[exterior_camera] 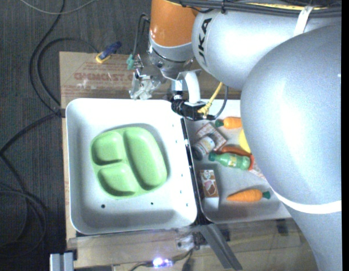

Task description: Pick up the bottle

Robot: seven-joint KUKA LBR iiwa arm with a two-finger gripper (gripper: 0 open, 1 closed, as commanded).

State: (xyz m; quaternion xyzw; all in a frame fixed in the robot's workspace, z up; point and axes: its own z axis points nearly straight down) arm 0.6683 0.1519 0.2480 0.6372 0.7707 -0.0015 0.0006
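The bottle [231, 161] is green with a yellow label and lies on its side in the right bin [240, 210], cap toward the left. My gripper [142, 87] hangs under the orange-banded wrist, over the far edge of the left bin [78, 113]. It is well away from the bottle, up and to the left of it, and nothing shows in its grasp. The big grey arm covers the right part of the right bin.
A green divided plate [129, 160] lies in the left bin. Around the bottle are a carrot [245, 195], a second orange piece [231, 122], a yellow item [244, 140], a red item [235, 150], a small jar [203, 147] and a printed packet [208, 183]. Cables trail on the floor at left.
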